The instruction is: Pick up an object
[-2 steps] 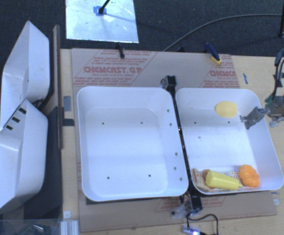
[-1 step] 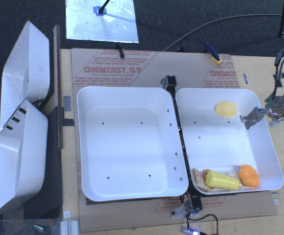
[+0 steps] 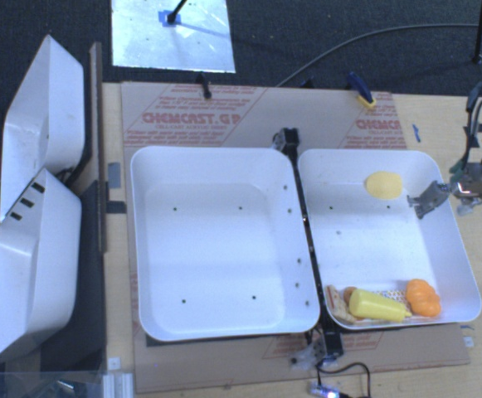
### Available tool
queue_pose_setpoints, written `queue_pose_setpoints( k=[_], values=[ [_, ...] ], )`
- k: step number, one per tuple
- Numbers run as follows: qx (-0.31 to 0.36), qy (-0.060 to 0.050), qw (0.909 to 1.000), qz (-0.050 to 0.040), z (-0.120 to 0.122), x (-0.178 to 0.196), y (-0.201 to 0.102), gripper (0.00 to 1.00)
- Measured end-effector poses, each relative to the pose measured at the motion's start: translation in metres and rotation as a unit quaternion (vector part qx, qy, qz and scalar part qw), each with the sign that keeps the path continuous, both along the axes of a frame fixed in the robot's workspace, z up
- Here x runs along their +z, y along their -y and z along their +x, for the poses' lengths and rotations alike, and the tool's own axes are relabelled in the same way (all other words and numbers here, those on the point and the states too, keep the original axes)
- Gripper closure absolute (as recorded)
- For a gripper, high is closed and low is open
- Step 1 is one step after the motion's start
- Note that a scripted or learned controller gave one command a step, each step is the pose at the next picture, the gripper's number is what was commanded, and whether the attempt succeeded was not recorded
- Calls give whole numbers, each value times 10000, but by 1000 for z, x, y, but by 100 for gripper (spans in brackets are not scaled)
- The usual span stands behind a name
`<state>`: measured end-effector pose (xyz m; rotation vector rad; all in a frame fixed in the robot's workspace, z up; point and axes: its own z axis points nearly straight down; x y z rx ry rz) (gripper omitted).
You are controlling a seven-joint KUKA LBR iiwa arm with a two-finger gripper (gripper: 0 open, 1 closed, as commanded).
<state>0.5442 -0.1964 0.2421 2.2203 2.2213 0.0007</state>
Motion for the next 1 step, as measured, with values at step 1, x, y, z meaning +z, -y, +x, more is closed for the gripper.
queue_pose_setpoints(
  k=[1],
  values=[
    [0, 0, 10000, 0, 0, 0, 0, 0]
  ],
)
